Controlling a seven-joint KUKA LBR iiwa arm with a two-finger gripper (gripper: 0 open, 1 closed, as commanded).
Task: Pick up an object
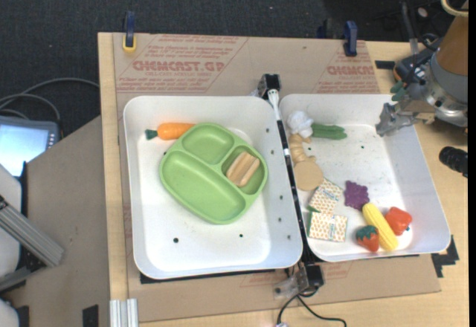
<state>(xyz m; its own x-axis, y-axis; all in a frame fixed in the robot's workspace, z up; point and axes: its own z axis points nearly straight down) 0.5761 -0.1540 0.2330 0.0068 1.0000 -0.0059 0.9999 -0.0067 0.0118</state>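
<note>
Bright green divided plate (212, 173) in the white left bin (149, 192), orange carrot (172, 130) beside it. Over in the right bin (416, 169): purple grapes (356, 194), yellow corn (379, 226), red pepper (398, 218), speckled crackers (327, 226).

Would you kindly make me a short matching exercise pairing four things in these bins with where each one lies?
Things:
1. carrot
2. bread piece
3. purple grapes
4. claw

Places:
A. in a compartment of the green plate
B. right bin, near the yellow corn
C. left bin, beside the plate's far edge
D. over the right bin's far right part

Pairs: 1-C, 2-A, 3-B, 4-D
</note>
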